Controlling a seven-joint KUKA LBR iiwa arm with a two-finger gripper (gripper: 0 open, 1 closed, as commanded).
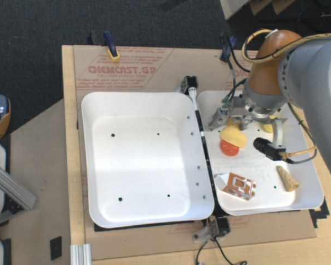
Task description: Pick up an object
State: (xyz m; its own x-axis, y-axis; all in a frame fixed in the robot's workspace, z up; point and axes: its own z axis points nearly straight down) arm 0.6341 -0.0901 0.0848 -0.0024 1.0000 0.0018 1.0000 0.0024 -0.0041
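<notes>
My gripper point(230, 120) hangs low over the far part of the right bin point(306, 195), below the arm's orange band. Right beneath it, on the bin floor, lies a yellow rounded object point(235, 136) with a red round object point(229, 148) touching its near side. The gripper's tip seems to meet the top of the yellow object, but the wrist hides the contact. A small yellow piece point(268, 128) peeks out from under the wrist to the right.
A brown-and-white patterned flat piece point(240, 185) lies near the right bin's front edge, and a tan wedge point(287, 178) sits to its right. The left bin point(99, 109) adjoins it along a black divider point(201, 142). Cardboard point(121, 65) lies under both bins.
</notes>
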